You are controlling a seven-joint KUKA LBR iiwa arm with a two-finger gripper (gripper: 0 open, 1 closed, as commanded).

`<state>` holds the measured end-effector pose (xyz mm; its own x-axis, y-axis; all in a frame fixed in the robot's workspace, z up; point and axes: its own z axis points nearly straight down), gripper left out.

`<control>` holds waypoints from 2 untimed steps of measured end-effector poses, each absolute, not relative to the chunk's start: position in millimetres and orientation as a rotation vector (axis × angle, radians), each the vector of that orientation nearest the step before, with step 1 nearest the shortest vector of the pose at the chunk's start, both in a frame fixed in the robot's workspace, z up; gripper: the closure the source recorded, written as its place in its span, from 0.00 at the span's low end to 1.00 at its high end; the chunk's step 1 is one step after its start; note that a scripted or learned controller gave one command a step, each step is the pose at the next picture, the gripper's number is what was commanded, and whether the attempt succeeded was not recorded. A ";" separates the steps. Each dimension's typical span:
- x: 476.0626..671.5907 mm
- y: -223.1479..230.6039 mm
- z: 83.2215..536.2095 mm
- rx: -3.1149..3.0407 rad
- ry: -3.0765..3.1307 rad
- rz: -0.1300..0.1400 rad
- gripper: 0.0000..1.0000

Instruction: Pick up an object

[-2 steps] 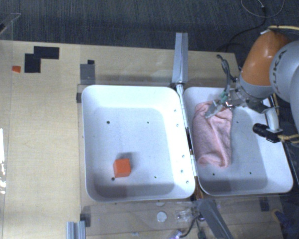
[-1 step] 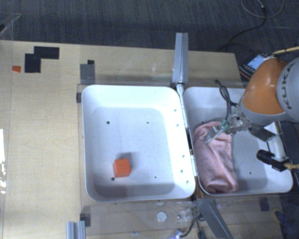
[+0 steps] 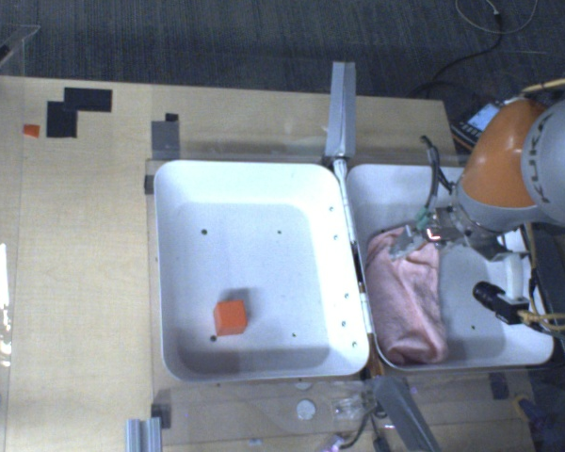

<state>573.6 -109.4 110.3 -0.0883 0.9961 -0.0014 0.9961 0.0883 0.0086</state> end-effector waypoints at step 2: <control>547.6 -115.7 104.8 2.035 2.361 0.029 1.00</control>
